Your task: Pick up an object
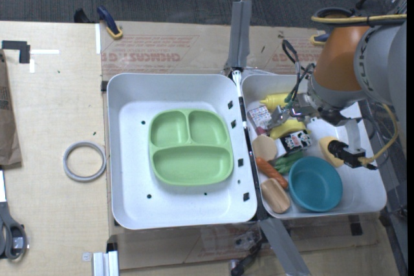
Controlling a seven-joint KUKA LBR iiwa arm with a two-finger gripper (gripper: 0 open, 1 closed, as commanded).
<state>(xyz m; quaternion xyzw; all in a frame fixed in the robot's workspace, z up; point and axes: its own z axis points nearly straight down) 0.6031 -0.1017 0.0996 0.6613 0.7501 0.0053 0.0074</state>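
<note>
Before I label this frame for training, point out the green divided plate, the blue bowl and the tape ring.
green divided plate [191, 147]: camera view, on its large lower compartment.
blue bowl [315, 184]: camera view, on its inner floor.
tape ring [66, 161]: camera view, on its left band.

Grey rounded arm [387, 61], glossy orange band [339, 61], yellow and black cables, metallic gripper [284, 114]

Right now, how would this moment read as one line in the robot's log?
arm: over right bin | gripper: down among food toys by banana | hold: unclear | left bin: green plate
</note>
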